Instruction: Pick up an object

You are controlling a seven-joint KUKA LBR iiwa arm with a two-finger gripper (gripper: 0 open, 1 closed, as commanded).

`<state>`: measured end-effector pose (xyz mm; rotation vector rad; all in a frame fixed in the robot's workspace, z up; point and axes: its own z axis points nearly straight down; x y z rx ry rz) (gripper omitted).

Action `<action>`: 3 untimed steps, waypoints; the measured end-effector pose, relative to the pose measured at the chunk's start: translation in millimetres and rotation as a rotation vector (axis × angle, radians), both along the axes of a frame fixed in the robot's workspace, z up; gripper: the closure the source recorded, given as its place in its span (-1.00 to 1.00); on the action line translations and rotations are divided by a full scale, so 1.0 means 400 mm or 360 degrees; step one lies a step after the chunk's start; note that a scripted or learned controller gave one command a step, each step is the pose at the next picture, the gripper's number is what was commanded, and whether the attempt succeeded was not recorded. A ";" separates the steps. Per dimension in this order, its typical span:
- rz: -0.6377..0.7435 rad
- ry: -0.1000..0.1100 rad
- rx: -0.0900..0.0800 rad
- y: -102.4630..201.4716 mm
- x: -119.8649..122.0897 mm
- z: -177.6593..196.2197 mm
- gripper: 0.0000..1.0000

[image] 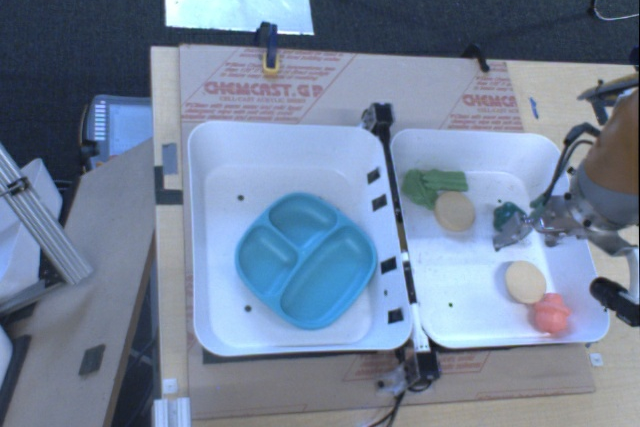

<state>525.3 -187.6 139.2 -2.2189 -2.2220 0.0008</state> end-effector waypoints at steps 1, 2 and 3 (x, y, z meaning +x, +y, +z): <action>-0.0001 0.0001 0.0000 0.001 0.000 -0.131 -1.00; -0.0001 -0.0009 -0.0003 0.000 0.004 -0.097 1.00; -0.0004 -0.0011 -0.0005 -0.023 0.006 0.023 1.00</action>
